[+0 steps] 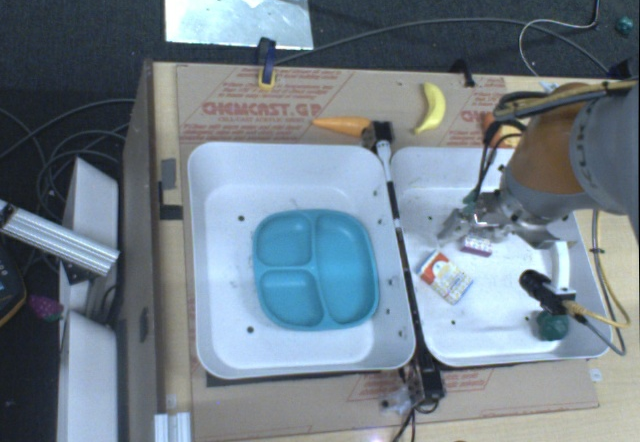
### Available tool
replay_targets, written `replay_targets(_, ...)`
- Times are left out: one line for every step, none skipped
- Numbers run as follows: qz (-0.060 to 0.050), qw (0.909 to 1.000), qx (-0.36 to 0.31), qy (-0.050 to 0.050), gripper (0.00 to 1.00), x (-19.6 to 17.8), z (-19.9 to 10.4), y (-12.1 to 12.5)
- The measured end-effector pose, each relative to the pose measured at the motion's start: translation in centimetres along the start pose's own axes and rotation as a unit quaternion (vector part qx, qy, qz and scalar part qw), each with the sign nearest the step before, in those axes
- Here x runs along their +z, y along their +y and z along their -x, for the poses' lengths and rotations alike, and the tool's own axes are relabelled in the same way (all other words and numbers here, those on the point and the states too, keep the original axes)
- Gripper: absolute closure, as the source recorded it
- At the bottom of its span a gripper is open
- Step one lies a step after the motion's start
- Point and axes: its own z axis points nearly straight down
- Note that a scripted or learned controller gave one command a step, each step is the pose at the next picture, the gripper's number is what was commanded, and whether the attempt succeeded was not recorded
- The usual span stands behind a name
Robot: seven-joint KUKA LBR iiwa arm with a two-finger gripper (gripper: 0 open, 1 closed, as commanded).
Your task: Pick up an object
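Two white bins (290,152): one blue plate (315,267) in one, one packet (445,277) in the other near the claw (468,227), open or closed impossible to tell.

Free bin floor (225,200) around blue plate (315,265)

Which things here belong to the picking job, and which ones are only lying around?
For the job: gripper; small packet and small purple item, both near it in the right bin.

Lying about: blue plate in the left bin; banana and carrot behind the bins.
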Motion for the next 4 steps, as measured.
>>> replay_targets(-0.002,1.0,-0.002,0.001,0.0,-1.8,4.2,9.2)
replay_targets(-0.004,1.0,-0.001,0.002,0.0,0.5,1.8,3.8)
replay_targets(-0.002,1.0,-0.003,0.001,0.0,0.4,-0.1,9.2)
replay_targets(-0.003,1.0,-0.001,0.001,0.0,0.4,1.1,6.4)
